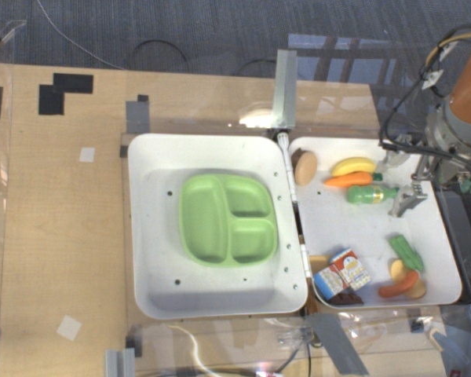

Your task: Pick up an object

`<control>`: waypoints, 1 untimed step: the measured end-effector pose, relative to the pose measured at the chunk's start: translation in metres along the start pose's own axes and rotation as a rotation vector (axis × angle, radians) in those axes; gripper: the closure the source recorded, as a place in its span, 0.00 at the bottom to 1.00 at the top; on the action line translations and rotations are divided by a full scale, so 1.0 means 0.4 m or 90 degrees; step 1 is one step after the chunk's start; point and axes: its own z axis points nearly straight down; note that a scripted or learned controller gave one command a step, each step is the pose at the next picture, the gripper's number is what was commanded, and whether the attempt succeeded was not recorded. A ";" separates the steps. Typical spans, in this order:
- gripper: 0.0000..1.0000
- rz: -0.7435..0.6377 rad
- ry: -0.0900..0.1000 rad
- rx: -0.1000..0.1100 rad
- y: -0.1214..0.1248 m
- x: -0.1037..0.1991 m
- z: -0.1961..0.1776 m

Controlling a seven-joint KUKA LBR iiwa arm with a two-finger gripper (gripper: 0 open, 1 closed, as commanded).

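A green bottle (367, 195) is seen lying on its side in the upper part of the right bin (353, 242), just below a carrot (349, 181) and a banana (353, 166). The claw (408, 193) is positioned just to the right of the bottle, low over the bin floor, and its fingers are spread with nothing held between them. A tan potato-like piece (304, 167) is found near the bin's left wall. Toward the lower edge, a cucumber (406, 252), a red pepper (398, 287) and a small carton (342, 274) are grouped. In the left bin (153, 210), a green divided plate (226, 218) is laid. Both bins are carried by the counter (55, 234).
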 end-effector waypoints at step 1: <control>0.00 -0.079 0.007 -0.003 -0.047 0.113 0.336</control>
